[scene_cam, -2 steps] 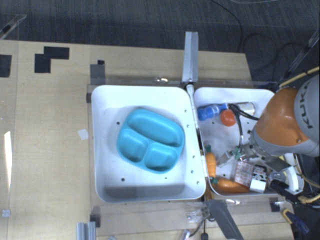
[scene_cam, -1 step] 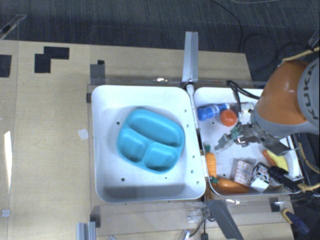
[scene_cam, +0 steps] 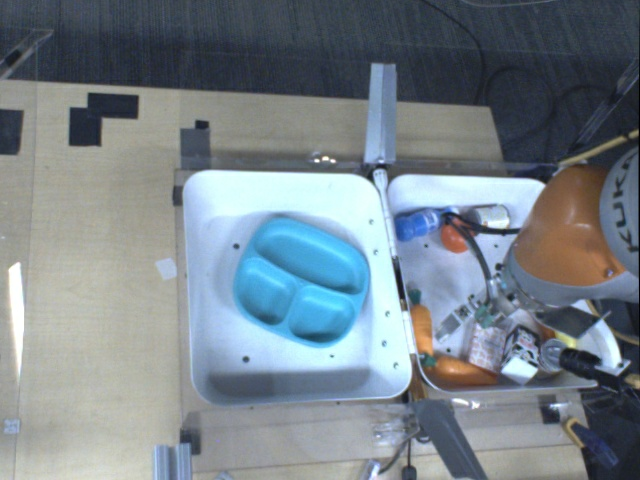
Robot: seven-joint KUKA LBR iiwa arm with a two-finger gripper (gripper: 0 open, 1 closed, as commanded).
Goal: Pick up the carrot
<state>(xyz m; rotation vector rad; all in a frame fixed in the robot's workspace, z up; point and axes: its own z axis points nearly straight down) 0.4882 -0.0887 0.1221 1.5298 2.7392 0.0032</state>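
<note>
I'm down in the right bin [scene_cam: 470, 190], my wrist low over its near half, and my gripper [scene_cam: 497, 330] is buried among its own cables and fittings there. Whether it is spread or pressed together, I cannot tell; nothing orange sits between anything I can make out.

The carrot [scene_cam: 423, 330] lies against the bin's left wall, close to the near-left corner, just beside me on the wall side. It's a short orange stub, and its long axis runs along that wall, from far edge toward near edge. That's what matters: I judge I must shift toward the left wall and close across its width.

Careful, though: a second orange piece [scene_cam: 462, 371] lies along the near edge, stretched left to right, fatter and smoother. Either could be the carrot; I can't say for sure.

The left bin [scene_cam: 210, 268] carries a blue divided tray [scene_cam: 300, 280].
</note>
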